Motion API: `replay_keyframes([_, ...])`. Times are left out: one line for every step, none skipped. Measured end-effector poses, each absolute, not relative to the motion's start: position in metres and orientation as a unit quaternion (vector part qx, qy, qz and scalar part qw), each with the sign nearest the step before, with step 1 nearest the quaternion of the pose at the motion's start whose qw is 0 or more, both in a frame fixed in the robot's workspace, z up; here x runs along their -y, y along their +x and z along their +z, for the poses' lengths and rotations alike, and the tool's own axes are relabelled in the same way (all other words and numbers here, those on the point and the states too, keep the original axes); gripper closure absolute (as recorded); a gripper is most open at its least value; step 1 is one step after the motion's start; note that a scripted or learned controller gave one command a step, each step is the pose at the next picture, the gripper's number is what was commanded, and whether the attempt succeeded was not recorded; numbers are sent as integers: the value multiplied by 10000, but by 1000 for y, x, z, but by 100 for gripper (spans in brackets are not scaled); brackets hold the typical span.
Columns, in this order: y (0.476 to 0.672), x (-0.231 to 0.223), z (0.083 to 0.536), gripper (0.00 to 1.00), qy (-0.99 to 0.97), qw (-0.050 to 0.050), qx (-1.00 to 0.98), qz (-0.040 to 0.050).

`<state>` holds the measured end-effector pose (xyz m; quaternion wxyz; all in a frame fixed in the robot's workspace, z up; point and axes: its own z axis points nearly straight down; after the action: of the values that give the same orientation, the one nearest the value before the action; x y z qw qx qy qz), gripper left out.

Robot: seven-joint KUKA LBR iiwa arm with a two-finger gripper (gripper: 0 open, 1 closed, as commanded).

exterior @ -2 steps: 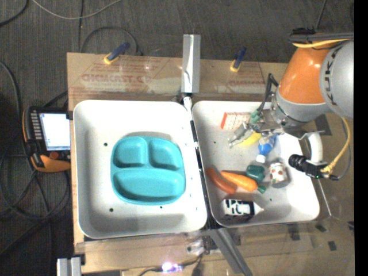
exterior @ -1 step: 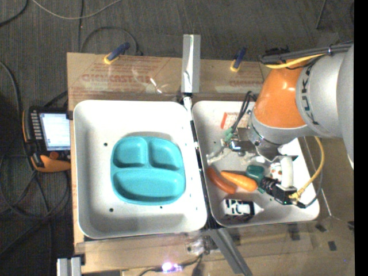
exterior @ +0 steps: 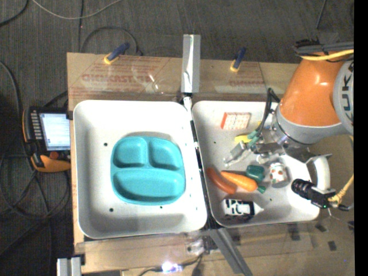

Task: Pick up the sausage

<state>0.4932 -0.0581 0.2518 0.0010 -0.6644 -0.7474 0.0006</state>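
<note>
Now arm over rt bin (exterior: pixel 299 214), fingers (exterior: pixel 240 150) spread wide above sausage (exterior: pixel 217 177), nothing gripped.

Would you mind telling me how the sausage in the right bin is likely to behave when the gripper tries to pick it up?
The sausage looks rounded and glossy, so it may roll or slip between closing fingers. It holds a straight shape, so it is probably stiff rather than floppy. A green block lies close by its right end, so a push there would probably nudge that too. The gripper hangs above it.

Dim, grainy overhead view; white bins (exterior: pixel 86 171) brightly lit, soft glare, dark surrounding floor (exterior: pixel 46 27).
</note>
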Motion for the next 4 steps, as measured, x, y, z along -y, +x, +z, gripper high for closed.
replay_keyframes([483, -4, 183, 0, -6025, 17, 7981, 9])
replay_keyframes([484, 55, 183, 0, -5948, 6, 8038, 10])
replay_keyframes([484, 9, 183, 0, -5870, 13, 8096, 4])
replay_keyframes([484, 71, 183, 0, -5978, 5, 8016, 11])
